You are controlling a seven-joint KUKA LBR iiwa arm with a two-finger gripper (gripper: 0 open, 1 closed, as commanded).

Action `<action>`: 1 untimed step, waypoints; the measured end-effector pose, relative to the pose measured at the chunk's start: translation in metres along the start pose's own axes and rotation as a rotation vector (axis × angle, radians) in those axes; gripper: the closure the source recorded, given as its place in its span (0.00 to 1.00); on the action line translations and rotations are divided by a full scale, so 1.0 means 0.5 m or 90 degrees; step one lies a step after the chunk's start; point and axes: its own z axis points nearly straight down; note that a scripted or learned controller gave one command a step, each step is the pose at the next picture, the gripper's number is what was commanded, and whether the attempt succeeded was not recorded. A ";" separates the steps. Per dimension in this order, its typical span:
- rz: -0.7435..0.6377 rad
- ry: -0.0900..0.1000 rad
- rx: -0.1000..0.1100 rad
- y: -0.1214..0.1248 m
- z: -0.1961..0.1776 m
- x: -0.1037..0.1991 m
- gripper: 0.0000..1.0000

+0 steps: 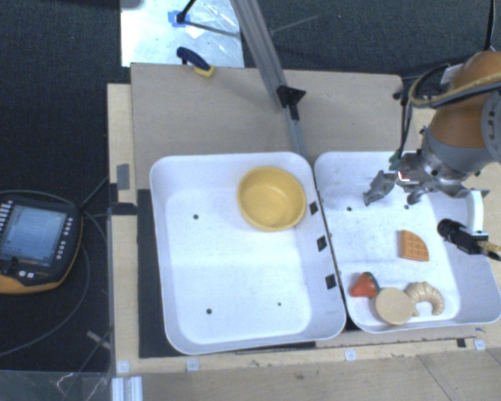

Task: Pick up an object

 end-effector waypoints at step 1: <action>0.000 0.000 -0.001 -0.002 0.083 0.003 0.00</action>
